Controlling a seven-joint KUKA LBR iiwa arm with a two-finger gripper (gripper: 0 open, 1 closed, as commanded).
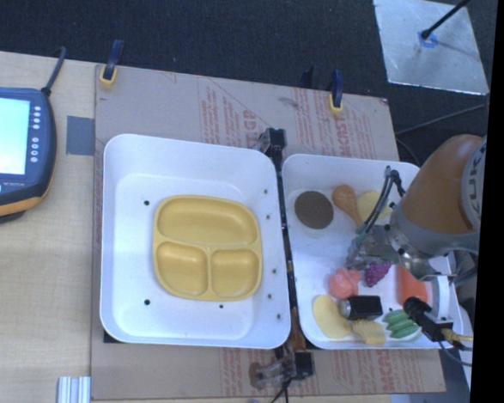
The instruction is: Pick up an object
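My orange-banded wrist [442, 188] is looming highest, hanging over the right bin [323, 171]. My end effector [371, 248] is hovering just above the purple grapes [374, 271], which are lying directly beneath it, the pink ball [343, 283] just beside. I cannot tell its grip state.
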